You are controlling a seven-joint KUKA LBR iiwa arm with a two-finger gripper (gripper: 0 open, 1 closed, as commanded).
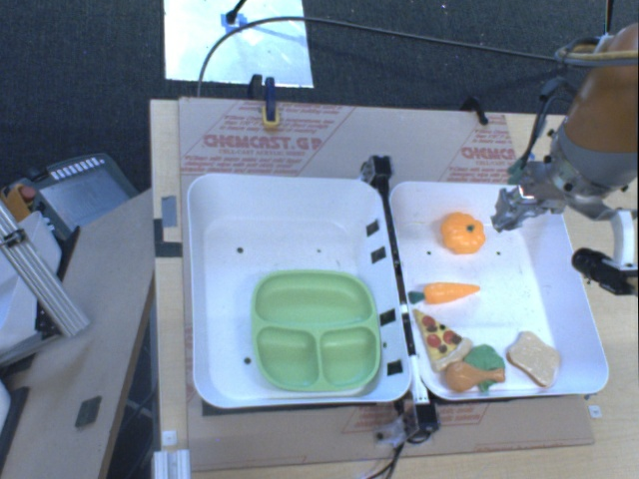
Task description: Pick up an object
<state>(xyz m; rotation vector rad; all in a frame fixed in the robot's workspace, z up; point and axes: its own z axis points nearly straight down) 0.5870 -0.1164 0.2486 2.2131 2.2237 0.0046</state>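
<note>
Camera view: gripper hangs over the right bin, just beside the orange pumpkin; whether it is open or closed cannot be told. Carrot, pizza slice and bread lie nearer the front edge. Green tray sits in the left bin.

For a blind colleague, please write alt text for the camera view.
The gripper hangs beside an orange pumpkin toy in the right bin, which also holds a carrot, pizza slice and bread. The left bin holds a green divided plate.

Small orange pumpkin sits upright, unheld, near the right bin's back.
</note>
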